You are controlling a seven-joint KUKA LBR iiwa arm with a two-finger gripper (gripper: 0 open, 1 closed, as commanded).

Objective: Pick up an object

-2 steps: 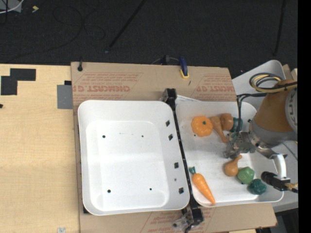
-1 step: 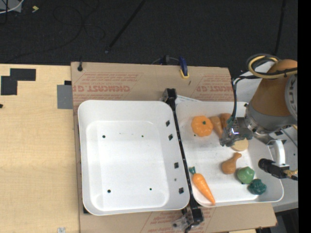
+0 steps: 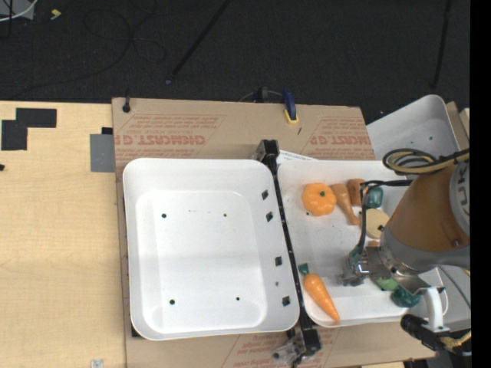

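Orange carrot left of claw

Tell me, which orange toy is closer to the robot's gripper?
The long pointed orange carrot near the right white bin's front edge. It lies just left of the gripper; the round orange pumpkin sits farther back.

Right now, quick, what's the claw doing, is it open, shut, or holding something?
Claw: down in the right bin between the pumpkin and the carrot; cannot be told whether it is open, shut or holding anything.
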